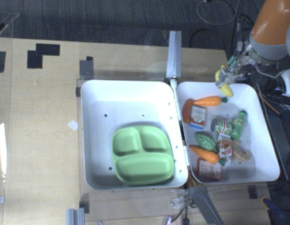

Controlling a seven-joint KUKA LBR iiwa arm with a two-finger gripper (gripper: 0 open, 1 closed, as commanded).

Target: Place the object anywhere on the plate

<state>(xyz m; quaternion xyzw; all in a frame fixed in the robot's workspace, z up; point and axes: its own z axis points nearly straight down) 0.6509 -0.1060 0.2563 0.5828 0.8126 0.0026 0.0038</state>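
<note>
Right now my hand (226, 78) hangs over the far left corner of the right bin (263, 110), and its fingers pinch a small yellow piece (227, 90) whose lower end pokes out beneath them, just above the bin's far rim. My arm (272, 18) comes in from the far right, orange band uppermost.

Below and just near of the yellow piece, a carrot (209, 101) lies flat across the far part of the right bin, green tip to the right. Near of it sits a small carton (197, 116), and to the right of that a can (222, 126) touching a green bottle (238, 124). A green leafy item (205, 140) lies near the middle, with a second carrot (204, 153) just near of it. A red packet (209, 169) rests at the near edge, and more small packets crowd the near right.

Across the divider, the left bin (95, 107) holds the green plate (142, 153), a sectioned one, sitting toward the near right of that bin. It is well apart from my hand. Both bins sit on the pale tabletop (37, 125).
</note>
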